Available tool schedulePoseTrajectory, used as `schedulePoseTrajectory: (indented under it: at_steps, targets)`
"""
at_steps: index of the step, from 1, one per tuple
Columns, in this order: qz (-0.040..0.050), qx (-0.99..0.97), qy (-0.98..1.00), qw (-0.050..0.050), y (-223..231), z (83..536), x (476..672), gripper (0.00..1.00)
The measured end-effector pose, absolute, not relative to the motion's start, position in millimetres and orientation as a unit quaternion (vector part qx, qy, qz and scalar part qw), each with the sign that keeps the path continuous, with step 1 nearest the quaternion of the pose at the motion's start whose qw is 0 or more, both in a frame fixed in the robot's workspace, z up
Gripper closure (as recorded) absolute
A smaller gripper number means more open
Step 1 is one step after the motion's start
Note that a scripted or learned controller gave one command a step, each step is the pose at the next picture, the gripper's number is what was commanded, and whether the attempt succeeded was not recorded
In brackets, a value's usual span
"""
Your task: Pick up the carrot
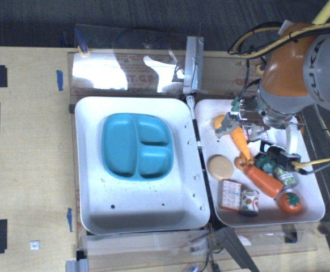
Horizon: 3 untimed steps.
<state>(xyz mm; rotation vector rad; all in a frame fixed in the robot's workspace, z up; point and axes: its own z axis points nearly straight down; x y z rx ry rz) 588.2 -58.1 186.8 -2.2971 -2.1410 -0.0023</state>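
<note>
Orange plastic, long and tapering, the carrot [241, 142] lies at a slant in the right-hand white bin [315, 205], its upper end right under the gripper [243, 121]. That gripper hangs from a grey arm with an orange band [284, 75] reaching in from the right, low over the back of the bin, which reads as a grasp attempt on the carrot's top end. Whether it is clenched, released or has the carrot cannot be told from this slanted view. Other toys crowd the same bin: a round tan cookie [220, 166] just left of the carrot, a thicker orange piece [262, 179] below it, a small box [231, 194], a can [249, 202] and a tomato [290, 203] near the front rim. Such crowding leaves little room, so a lift could nudge neighbours. In the left white bin [91, 197] sits a blue divided tray [136, 145], well apart from the action.
</note>
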Motion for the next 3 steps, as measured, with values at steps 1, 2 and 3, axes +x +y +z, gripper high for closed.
schedulePoseTrajectory:
  at_steps: [1, 2, 3]
  targets:
    - [0.0026, -0.769, -0.640, 0.003, -96, 133, 598.5, 0.00]
    - [-0.0008, -0.854, -0.520, 0.000, -67, 185, 573.6, 0.00]
    - [-0.0072, -0.815, -0.579, -0.007, -112, 118, 595.7, 0.00]
